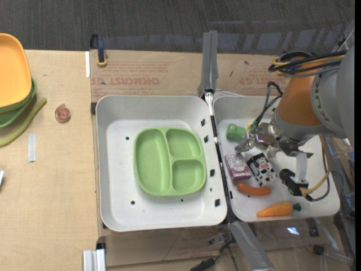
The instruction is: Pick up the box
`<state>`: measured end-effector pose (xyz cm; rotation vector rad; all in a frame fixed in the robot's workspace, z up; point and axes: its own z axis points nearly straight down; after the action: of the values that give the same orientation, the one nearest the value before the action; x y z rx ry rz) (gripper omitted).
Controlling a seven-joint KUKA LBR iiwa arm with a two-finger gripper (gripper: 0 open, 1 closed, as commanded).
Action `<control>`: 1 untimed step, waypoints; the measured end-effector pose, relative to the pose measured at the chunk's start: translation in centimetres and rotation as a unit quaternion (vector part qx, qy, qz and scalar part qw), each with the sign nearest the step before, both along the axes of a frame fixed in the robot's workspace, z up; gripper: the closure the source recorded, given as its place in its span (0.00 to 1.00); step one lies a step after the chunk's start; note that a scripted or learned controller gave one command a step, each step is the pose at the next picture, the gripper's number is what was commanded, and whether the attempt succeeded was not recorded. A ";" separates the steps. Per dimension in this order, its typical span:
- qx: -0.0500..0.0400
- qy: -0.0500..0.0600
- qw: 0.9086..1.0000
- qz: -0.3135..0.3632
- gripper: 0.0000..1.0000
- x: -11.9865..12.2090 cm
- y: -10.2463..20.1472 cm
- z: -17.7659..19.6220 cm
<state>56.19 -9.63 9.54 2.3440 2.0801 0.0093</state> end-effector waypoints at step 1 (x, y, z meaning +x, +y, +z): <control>0.000 0.007 1.000 0.016 0.00 5.0 -2.8 -0.7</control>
<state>61.24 -12.44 8.82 2.3179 2.1247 -0.0069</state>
